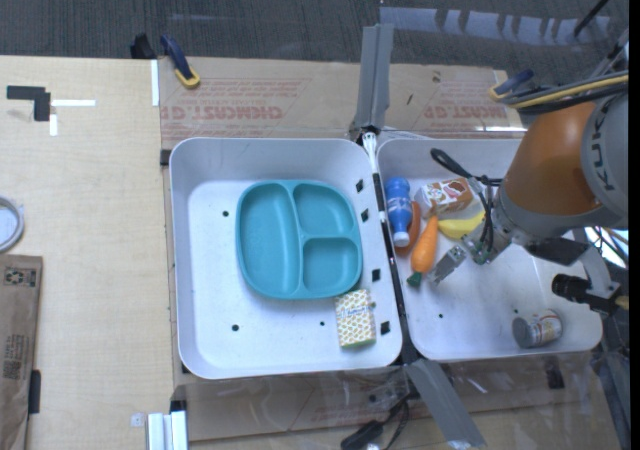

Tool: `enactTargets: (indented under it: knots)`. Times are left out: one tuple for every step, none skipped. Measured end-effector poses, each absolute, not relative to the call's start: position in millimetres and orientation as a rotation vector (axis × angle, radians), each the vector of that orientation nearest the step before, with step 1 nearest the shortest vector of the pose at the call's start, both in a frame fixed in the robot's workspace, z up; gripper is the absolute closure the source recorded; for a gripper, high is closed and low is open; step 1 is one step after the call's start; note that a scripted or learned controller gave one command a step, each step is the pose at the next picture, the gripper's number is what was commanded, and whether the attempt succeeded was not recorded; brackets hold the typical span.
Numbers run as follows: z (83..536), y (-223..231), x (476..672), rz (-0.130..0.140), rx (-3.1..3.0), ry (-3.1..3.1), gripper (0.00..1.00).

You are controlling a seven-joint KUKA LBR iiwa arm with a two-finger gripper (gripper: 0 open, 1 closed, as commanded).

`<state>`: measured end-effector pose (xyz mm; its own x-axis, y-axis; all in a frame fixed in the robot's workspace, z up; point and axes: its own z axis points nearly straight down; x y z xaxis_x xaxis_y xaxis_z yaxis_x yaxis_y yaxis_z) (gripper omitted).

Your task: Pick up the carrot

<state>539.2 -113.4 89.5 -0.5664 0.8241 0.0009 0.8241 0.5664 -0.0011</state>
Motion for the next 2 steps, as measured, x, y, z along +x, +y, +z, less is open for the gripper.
enactTargets:
  knots:
    - [128.4,-102.2,496.7,0.002,-1.461,-2.777,0.00]
    - [88.2,-107.9,548.8,0.002,-1.466,-2.775,0.00]
